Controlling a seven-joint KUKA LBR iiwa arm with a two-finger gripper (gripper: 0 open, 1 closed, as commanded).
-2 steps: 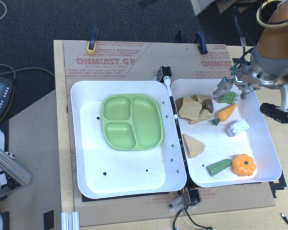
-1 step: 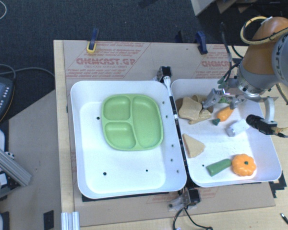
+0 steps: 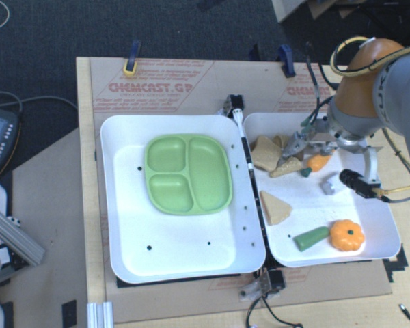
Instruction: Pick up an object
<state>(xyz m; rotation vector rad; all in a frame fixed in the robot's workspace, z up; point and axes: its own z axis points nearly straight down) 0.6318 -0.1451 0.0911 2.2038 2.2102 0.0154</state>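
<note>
The right bin (image 3: 386,234) holds several small toy foods. An orange pumpkin (image 3: 346,235) and a green piece (image 3: 310,238) lie near its front edge. A tan wedge (image 3: 276,207) lies by the left wall, and a tan slice (image 3: 264,152) lies in the back left corner. A small orange carrot (image 3: 318,162) and a thin tan piece (image 3: 285,169) lie just under my gripper (image 3: 295,153), which is low over the back of this bin, between the slice and the carrot. Its body hides how it meets them.
The left bin (image 3: 123,238) holds a green divided plate (image 3: 188,173). A small grey object (image 3: 328,186) lies mid-bin on the right. The arm's black connector (image 3: 359,183) and cables hang over the right bin's right side. Clamps (image 3: 130,59) sit on the board's back edge.
</note>
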